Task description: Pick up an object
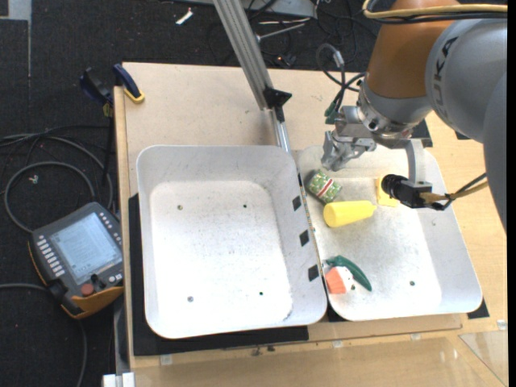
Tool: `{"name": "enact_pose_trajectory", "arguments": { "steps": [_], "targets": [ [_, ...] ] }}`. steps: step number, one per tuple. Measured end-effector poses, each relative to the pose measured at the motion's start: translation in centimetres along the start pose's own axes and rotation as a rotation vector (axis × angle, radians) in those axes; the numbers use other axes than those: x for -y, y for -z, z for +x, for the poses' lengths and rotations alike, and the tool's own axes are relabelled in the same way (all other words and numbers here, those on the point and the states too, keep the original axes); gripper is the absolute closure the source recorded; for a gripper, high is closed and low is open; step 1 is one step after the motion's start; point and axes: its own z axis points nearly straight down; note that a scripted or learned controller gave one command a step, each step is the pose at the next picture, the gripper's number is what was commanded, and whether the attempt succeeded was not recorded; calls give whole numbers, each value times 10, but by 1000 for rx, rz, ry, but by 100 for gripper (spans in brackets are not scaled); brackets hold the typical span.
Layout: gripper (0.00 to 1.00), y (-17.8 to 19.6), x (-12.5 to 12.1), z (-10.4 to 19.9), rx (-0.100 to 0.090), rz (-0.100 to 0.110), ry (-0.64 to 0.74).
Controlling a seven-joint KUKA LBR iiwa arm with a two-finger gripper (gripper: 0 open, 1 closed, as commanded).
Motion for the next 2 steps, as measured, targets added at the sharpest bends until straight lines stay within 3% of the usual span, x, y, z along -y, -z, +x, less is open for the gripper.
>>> {"name": "enact_pose_trajectory", "arguments": {
  "steps": [2],
  "targets": [
    [100,-5,52,103,0,0,1]
  ]
}}
